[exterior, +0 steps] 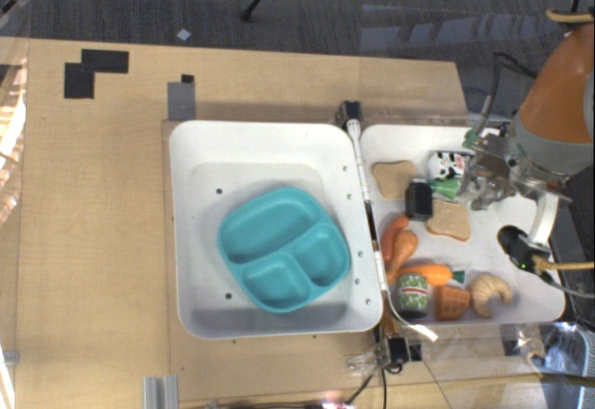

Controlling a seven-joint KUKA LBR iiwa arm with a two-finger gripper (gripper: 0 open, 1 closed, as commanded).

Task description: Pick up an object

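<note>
Nearest the camera, along the front wall of the right bin (548, 310), sit a small can with a green label (413, 294), an orange wedge-shaped piece (453, 303) and a tan croissant (491, 291). Just behind them lies an orange carrot (433, 274), and a second orange piece (398, 243) leans up along the bin's left wall. Farther in, a slice of toast (450, 223) lies flat on the bin floor, with a small black block (418, 200) just to its left and a paler bread slice (394, 177) behind that.

The hand (482, 182) hangs over the rear right part of this bin, just beyond and to the right of the toast; whether its fingers are apart or together cannot be told, and nothing is seen between them. A black-and-white item with green (448, 169) lies right beside it, on its left.

In the left bin (195, 240), a teal divided plate (284, 248) rests alone. Both bins stand on the wooden tabletop (93, 240).
</note>
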